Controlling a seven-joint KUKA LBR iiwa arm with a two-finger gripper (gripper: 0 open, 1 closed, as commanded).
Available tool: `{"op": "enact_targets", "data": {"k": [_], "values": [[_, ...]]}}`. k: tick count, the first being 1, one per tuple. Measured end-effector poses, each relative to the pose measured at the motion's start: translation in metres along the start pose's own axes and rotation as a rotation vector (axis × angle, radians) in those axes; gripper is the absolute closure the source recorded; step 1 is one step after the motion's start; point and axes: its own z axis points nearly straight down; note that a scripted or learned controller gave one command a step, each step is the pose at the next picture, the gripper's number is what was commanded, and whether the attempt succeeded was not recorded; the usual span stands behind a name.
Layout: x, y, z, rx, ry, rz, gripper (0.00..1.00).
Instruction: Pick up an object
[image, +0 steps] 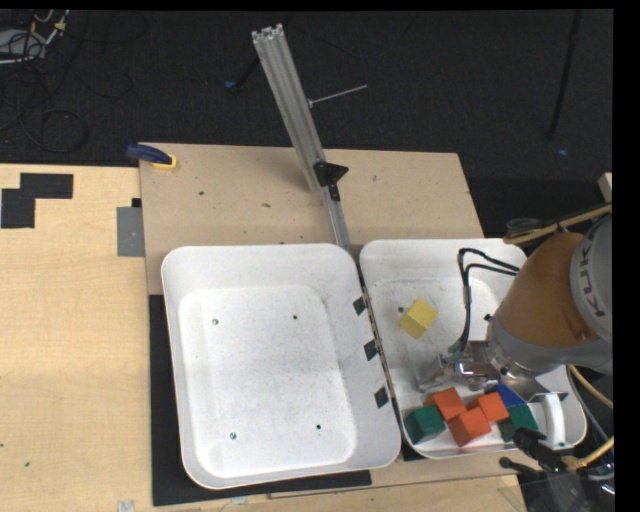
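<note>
Camera view showed the arm (555, 300) reaching into the right bin (440, 262), with the jaws (450, 372) low over the bin floor. I could not tell how far the jaws were open, or if they had hold of anything. Just below the jaws lay a heap of blocks: an orange block (449, 403), a green block (427, 423), another orange block (470, 427) and a blue block (512, 398). A yellow block (419, 317) sat alone above the jaws. The left bin (265, 365) lay beside them on the worktop (70, 330).
</note>
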Motion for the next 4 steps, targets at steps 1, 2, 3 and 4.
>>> {"op": "enact_targets", "data": {"k": [1,2,3,4], "values": [[-0.002,0.0,-0.012,-0.001,-0.001,0.007,1.0],[-0.004,0.009,-0.07,-0.009,-0.003,-0.003,1.0],[-0.008,0.001,-0.118,-0.008,-0.003,-0.003,1.0],[-0.014,0.0,-0.179,-0.01,-0.004,-0.002,1.0]]}}
